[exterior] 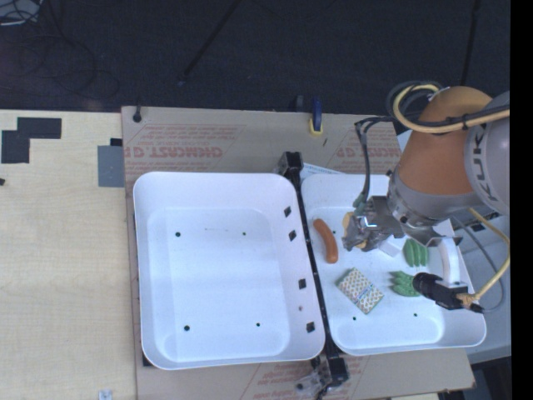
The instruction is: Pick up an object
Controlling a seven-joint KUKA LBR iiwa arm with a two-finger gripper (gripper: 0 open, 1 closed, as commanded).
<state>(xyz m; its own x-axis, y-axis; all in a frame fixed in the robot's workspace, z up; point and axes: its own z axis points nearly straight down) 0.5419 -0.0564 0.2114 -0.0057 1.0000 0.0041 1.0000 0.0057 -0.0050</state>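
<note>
The pincer (360, 232), its opening impossible to judge, hangs in the right bin (391, 344); the orange sausage (326, 240) lies just left of it, long axis running roughly near-to-far.

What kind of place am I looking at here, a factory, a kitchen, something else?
Most likely a robotics lab's test bench. A grey and orange robot arm reaches over two shallow white bins, one holding small toy-like items such as an orange sausage shape, and loose cables trail behind.
</note>
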